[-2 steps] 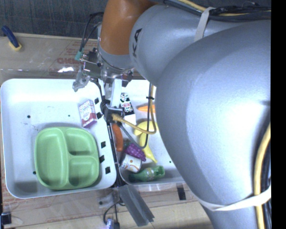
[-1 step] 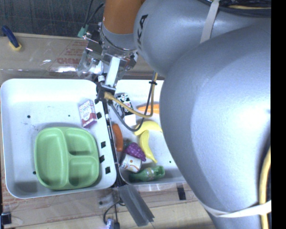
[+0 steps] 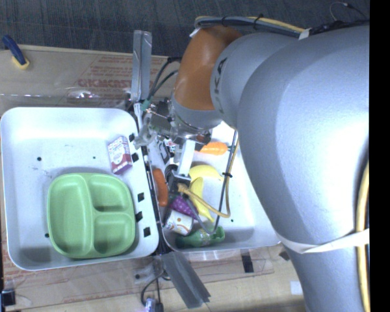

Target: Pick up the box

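Box (image 3: 119, 153) lies in left bin (image 3: 26, 129), just beyond green divided plate (image 3: 91, 214). Gripper (image 3: 156, 132) above bins' shared wall; its opening: cannot tell.

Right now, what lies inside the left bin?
The left bin holds a green divided tray and the box above it in view, by the inner wall. Anything under the tray is covered.

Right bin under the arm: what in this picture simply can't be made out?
- Camera view, right bin: the arm hides most of its floor.
- Camera view, banana: partly covered by the arm.
- Camera view, box in the left bin: its print is too small to read.
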Tool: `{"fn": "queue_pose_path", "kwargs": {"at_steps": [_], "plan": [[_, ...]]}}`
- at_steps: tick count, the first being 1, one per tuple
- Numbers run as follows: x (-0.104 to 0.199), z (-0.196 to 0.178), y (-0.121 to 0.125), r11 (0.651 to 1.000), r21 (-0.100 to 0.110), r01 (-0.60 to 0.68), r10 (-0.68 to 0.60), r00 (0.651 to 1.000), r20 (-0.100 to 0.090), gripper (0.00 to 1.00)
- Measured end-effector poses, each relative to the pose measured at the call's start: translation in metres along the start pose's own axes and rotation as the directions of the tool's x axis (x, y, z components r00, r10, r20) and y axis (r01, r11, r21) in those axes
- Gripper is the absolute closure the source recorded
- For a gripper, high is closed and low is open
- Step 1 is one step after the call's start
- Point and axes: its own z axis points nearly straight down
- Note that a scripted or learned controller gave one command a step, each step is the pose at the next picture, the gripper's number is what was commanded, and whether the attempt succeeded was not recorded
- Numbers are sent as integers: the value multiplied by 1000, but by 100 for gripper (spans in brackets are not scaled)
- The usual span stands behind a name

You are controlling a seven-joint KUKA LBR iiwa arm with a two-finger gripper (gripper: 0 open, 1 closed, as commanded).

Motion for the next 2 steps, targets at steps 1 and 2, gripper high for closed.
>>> {"fn": "queue_pose_path", "kwargs": {"at_steps": [1,2], "plan": [[-61,0,-65,981,1,-192,192,981,-2,0],[-135,-3,-33,949,-2,-316,316,949,-3,0]]}}
